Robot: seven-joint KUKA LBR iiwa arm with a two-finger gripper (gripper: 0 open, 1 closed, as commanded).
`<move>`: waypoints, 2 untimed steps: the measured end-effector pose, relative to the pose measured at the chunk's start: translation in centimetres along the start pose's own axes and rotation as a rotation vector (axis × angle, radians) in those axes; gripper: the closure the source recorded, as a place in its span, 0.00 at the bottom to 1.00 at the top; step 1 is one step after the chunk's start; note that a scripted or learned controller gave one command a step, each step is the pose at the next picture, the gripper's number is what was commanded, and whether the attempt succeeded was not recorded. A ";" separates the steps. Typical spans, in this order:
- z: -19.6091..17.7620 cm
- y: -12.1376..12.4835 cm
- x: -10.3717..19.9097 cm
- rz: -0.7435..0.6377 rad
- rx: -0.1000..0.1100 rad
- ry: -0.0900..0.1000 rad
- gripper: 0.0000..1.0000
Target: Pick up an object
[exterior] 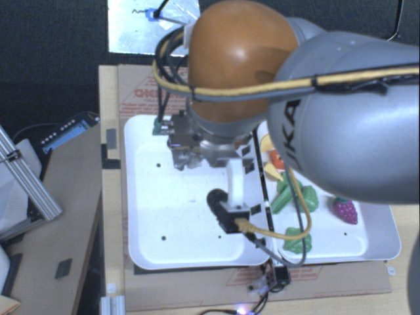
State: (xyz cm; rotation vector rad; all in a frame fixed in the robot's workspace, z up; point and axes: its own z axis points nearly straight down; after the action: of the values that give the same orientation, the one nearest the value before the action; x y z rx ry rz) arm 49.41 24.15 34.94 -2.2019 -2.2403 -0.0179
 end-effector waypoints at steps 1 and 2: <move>-0.9 4.1 -0.8 0.017 0.003 -0.007 1.00; -1.8 13.3 -1.4 0.018 -0.002 -0.007 1.00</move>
State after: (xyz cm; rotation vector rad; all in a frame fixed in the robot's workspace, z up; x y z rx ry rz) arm 62.68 22.98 36.88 -2.2262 -2.2249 -0.0120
